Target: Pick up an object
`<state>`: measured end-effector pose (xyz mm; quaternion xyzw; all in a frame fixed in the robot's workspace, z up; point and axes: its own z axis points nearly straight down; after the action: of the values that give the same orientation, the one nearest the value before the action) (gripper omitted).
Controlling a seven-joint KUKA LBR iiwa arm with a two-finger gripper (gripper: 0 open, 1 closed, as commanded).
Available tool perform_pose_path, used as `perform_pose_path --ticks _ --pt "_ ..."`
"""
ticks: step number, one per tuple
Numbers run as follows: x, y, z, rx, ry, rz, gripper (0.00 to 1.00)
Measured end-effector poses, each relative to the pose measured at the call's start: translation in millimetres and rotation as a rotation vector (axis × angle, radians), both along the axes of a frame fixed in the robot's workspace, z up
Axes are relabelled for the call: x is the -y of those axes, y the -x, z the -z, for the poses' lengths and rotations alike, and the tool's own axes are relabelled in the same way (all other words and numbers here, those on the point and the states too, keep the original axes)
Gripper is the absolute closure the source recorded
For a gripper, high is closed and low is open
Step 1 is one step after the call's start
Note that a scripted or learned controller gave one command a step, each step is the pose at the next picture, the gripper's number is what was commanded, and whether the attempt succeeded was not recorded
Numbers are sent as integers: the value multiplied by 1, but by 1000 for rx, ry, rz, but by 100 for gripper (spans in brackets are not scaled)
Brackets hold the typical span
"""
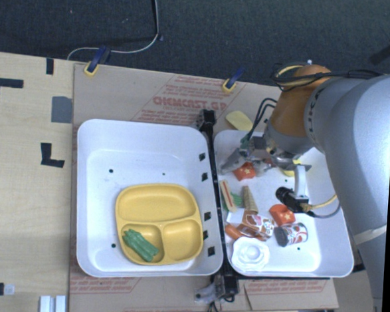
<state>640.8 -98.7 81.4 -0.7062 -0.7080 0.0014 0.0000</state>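
Robot arm reached into the right bin [331, 258] — claw [248, 156] low among the clutter

Its grip could not be made out; a small red object [245, 170] lay just beneath, while the left bin [96, 145] held a yellow tray [158, 206].

A robotics laboratory: a grey industrial arm [356, 130] reaches over two white bins [96, 145] set on a cardboard sheet [179, 101] clamped to a desk [19, 193], with black tape markers [48, 155] on the desktop and a cable [148, 22] trailing across dark carpet [244, 22].
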Motion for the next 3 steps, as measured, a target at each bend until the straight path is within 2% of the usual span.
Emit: perform_pose_path --ticks 3 --pt "-2 -9 -3 1 -2 1 0"
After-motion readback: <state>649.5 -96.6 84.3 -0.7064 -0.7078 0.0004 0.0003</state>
